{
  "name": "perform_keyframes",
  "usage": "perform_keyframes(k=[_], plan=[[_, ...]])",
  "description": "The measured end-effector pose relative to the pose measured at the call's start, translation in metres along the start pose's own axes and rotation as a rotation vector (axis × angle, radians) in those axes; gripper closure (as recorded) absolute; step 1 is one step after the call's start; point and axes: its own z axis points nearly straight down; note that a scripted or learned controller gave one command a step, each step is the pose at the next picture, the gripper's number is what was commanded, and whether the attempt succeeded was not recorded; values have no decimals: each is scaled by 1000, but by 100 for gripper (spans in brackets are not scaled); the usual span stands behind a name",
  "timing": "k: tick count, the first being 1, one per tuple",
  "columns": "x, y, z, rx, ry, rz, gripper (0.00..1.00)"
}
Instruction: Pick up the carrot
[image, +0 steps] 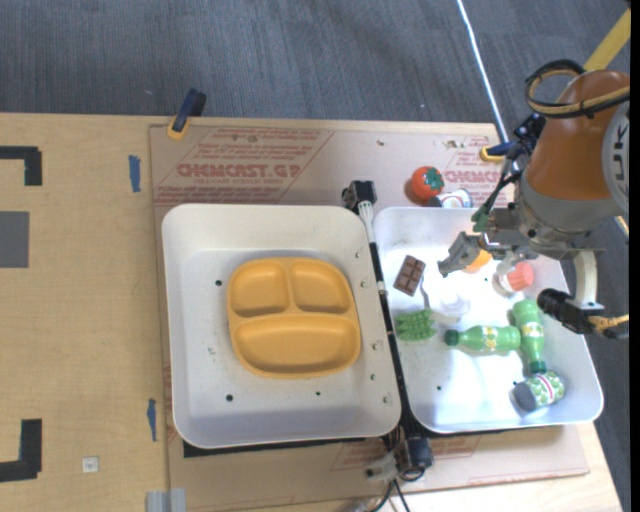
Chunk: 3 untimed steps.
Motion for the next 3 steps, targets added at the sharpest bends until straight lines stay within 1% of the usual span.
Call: perform_keyframes(k=[1,2,3], plan=[[-62,39,25,-4,-2,-103,0],[-36,80,107,1,-2,-335,0],[-36,81,96,-7,-4,-336,100]])
